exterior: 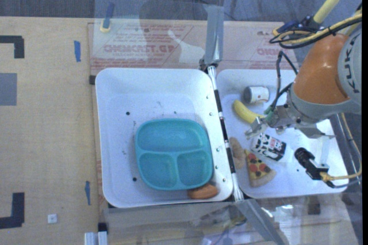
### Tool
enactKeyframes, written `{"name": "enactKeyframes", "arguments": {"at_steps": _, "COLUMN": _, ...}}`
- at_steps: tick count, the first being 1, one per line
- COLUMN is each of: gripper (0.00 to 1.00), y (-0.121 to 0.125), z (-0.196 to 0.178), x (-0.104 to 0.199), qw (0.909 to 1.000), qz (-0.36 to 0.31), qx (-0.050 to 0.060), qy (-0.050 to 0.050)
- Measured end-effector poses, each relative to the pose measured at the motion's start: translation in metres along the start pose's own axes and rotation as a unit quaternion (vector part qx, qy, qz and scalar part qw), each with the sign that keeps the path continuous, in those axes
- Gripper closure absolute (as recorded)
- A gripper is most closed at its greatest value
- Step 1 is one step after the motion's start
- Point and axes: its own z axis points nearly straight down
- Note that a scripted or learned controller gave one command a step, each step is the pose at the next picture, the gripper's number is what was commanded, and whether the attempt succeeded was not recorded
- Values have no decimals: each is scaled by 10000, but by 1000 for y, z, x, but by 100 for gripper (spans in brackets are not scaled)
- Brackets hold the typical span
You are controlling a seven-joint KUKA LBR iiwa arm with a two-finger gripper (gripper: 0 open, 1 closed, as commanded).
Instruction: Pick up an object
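Wooden bench [46, 140] carries two white bins side by side, left bin [109, 94] and right bin [299, 183]; all the loose clutter but one piece sits in the right one, so that is where a pick makes sense.

Nearest: an orange sausage-like piece [203, 192] lies against the left bin's near wall, touching the edge of a teal divided plate [172, 153]. The plate lies flat and takes up most of that bin's floor; its compartments hold nothing.

Right bin, near end: toy pizza slice [258, 168] flat, point toward the divider. Just beside it a tan bread stick [236, 153] runs along the divider wall. A little farther, a black-and-white packet [269, 147] lies flat, near the pizza's crust.

The gripper [261, 126] hangs low between the packet and the near end of a yellow banana [245, 112], under the orange wrist band [322, 80]. Open or closed: can't tell from this angle, and nothing reads as held. Likely target is the banana end or the packet, since it sits right over both; not lifted yet. Risk: landing between the two and closing on nothing.

Farther: a white cylinder [256, 94] on its side, just beyond the banana. Beyond the bins, a clear sheet with red lettering [138, 45], then grey floor.
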Motion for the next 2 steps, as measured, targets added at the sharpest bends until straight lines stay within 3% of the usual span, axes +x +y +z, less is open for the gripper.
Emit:
{"name": "enactKeyframes", "arguments": {"at_steps": 1, "gripper": 0, "y": -26, "z": 40, "x": -2, "qw": 9995, "qz": 308, "qx": -65, "qy": -11}}
{"name": "enactKeyframes", "arguments": {"at_steps": 2, "gripper": 100, "y": -26, "z": 30, "x": -7, "qw": 9994, "qz": 349, "qx": -78, "qy": -26}}
